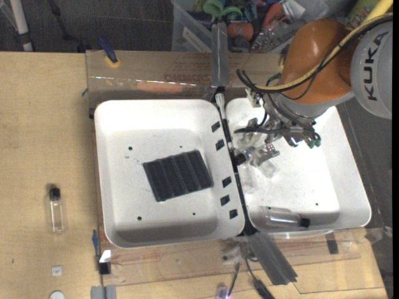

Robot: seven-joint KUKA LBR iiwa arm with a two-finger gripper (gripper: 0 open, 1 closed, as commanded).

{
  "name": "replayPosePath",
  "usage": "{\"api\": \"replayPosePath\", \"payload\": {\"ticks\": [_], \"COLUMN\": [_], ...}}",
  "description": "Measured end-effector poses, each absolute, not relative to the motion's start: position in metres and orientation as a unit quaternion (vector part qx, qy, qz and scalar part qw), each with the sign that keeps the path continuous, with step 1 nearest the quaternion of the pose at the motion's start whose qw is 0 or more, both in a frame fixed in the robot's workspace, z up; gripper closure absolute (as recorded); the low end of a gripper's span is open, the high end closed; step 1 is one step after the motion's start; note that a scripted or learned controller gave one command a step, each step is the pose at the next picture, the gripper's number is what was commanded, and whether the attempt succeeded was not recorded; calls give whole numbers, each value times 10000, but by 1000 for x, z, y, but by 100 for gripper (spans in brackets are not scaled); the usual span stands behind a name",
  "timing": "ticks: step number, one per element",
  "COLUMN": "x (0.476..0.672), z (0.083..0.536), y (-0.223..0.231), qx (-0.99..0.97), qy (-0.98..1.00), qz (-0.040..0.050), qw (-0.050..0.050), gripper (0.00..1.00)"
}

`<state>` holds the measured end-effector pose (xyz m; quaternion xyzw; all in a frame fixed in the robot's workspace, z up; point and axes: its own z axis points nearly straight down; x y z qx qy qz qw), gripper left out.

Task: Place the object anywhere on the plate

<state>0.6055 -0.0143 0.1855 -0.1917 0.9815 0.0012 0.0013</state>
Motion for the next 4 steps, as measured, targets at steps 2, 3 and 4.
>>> {"api": "replayPosePath", "payload": {"ticks": [2, 3, 4], "x": [637, 667, 663], "z": [186, 186, 186], "y": [34, 70, 81], "qx": [-4439, -7151, -8276], "qy": [8961, 6990, 5614], "qz": [7, 5, 4], "qw": [42, 42, 37], "gripper": [100, 100, 100]}}
